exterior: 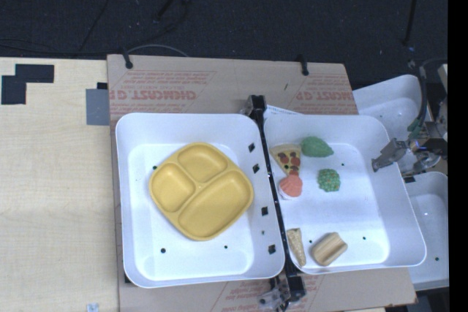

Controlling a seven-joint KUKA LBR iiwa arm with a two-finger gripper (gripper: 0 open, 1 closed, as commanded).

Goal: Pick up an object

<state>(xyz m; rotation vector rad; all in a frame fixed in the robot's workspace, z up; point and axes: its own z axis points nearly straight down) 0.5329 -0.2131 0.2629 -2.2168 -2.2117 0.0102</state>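
Gripper (401, 157), grey two-finger type, I log at the right bin's (398, 230) right rim with open or closed state not legible, well apart from a green leafy toy (316, 147), green broccoli-like lump (329, 180), pizza-slice toy (286, 157), orange shell-shaped piece (291, 186) and tan bread roll (328, 248) in that bin, yellow three-compartment plastic plate (202, 190) in the left bin (139, 245).

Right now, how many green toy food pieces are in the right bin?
2. One leafy green piece lies near the far wall of the right bin; a green broccoli-like piece sits just nearer, toward the bin's middle. Nothing appears to hide more.
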